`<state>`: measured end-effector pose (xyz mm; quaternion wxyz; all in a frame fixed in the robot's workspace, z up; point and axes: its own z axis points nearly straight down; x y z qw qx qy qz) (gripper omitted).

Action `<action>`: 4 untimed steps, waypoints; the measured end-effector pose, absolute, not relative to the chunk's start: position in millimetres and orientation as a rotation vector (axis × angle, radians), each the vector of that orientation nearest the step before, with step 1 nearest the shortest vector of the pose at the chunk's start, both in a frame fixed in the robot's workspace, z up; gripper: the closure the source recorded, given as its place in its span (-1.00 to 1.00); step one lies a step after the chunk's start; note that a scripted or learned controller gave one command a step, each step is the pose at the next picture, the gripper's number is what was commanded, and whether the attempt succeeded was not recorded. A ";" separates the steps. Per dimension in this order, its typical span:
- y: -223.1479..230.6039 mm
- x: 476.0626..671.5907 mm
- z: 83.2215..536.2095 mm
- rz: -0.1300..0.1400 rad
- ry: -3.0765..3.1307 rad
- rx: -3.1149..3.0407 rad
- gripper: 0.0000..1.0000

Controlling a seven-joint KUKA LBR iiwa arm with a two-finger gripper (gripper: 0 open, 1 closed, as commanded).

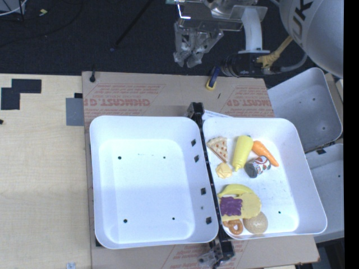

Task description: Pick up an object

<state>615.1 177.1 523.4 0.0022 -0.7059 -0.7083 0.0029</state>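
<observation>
We see the grey arm [314,21] enter from the right at the top of the view, its wrist bent so that the pincer [189,58] hangs fingers downward over the dark area beyond the far edge of the surface [39,167], well apart from both bins. Nothing sits between its fingers, and we cannot tell from this slant how far they are spread. Below the pincer and slightly to its left lies the left bin [143,129], and below it to the right lies the right bin [291,167], which carries all the toy food. Nearest the pincer in that bin we find a tan waffle wedge [219,148] by the dividing wall, with a yellow bottle [242,152] lying just to its right, its cap end toward a small pale yellow piece [224,171]. To the right of the bottle, an orange carrot [263,153] lies slantwise, touching a small dark can [257,167] with a red and white label. Farther from the pincer, toward the near edge, a yellow banana [235,189] curves over a purple block [230,205] that rests on a yellow disc [252,204], and just beyond these sit a small glazed donut [234,227] and a round tan bun [256,223], side by side.
</observation>
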 end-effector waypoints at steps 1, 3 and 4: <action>154.1 645.0 537.6 0.004 -2.220 -2.223 1.00; 236.8 643.1 422.6 0.020 -2.222 -2.210 1.00; 242.8 644.3 476.1 0.000 -2.224 -2.219 1.00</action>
